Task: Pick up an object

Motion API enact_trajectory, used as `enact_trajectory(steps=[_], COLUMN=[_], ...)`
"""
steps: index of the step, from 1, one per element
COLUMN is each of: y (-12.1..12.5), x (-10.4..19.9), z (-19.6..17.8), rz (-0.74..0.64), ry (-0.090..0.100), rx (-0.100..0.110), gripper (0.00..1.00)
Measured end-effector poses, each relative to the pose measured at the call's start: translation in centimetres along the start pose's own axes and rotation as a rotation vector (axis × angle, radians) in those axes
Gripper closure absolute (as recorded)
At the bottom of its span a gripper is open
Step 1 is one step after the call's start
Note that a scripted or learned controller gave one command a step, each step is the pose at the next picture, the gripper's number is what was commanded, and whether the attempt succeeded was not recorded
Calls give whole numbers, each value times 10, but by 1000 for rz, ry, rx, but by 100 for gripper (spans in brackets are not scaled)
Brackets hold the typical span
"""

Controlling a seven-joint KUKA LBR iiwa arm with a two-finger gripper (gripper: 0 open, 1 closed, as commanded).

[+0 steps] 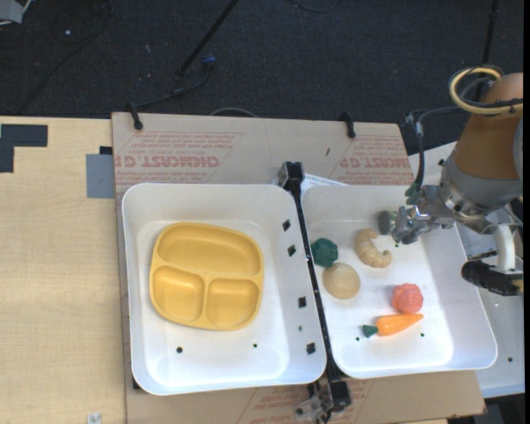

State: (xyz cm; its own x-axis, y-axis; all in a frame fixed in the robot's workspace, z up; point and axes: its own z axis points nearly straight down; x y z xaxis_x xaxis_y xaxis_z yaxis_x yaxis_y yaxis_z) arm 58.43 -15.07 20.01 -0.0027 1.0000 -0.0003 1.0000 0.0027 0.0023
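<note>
Starting at the left: bare wooden tabletop [44,272], then the left bin [274,360] with a yellow divided plate [208,275] lying flat inside. Right of the black divider, the right bin [442,343] with five pieces of toy food: a dark green lump [324,252] close to the divider, a pale round bun [341,281] just below it, a cream croissant [373,247] a little further right, then a red berry-like piece [407,298] and an orange carrot [396,324] lying on its side beneath. Further right, the claw [406,223], hanging over the upper part of that bin at the end of the grey and orange arm [486,148], just beside the croissant and a little above and right of it in the view.

Looks like the approach step: nothing lifted, all five pieces resting on the bin floor. Nearest candidate seems to be the croissant. Next move probably calls for a small shift left and down, so as to straddle the croissant across its narrow middle rather than along its curve, then a close and a straight lift.

As for the claw: too small and dark against the arm's metal to tell whether spread or pressed together. Nothing visible between its tips; contact with the croissant not apparent, though hard to rule out at this slant.
</note>
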Motion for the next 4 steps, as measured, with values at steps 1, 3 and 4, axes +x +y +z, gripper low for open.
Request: enact_trajectory(steps=[1, 3, 4], y=[11, 15, 15], x=[-4, 45, 96], z=[-52, -64, -68], rz=[1, -2, -2], ry=[-1, 2, 2], rx=[0, 6, 6], gripper=[100, 100, 100])
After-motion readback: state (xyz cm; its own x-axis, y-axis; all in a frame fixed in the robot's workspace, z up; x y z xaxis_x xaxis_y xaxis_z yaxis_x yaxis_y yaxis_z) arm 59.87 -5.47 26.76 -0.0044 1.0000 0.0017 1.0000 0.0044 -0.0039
